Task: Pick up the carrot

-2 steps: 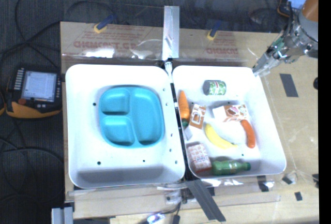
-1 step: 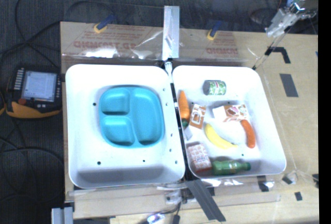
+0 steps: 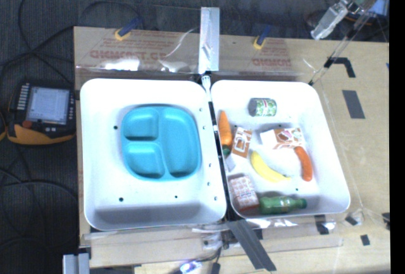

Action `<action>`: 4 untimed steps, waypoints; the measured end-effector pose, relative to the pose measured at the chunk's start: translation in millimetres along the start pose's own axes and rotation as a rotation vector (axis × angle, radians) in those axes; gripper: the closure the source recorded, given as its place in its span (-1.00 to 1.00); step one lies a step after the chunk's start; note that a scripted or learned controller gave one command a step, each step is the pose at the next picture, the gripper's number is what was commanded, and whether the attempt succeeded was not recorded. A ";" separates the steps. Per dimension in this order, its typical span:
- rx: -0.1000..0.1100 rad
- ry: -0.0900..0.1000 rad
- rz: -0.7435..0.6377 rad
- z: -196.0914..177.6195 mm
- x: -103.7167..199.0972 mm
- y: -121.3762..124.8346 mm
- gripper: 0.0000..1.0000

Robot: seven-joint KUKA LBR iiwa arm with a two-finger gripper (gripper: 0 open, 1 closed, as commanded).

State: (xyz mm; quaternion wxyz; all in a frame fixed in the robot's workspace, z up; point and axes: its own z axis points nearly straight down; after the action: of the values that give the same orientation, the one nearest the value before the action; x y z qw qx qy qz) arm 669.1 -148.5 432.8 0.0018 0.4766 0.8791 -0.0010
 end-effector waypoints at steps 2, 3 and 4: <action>-0.003 0.001 -0.595 -2.5 89.0 32.1 1.00; -0.003 0.000 -0.861 -2.3 78.3 42.0 1.00; -0.004 0.000 -1.196 -2.6 80.1 37.6 1.00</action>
State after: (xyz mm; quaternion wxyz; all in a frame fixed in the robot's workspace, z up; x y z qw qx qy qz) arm 656.9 -60.9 435.0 0.0019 -0.1013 0.9949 0.0000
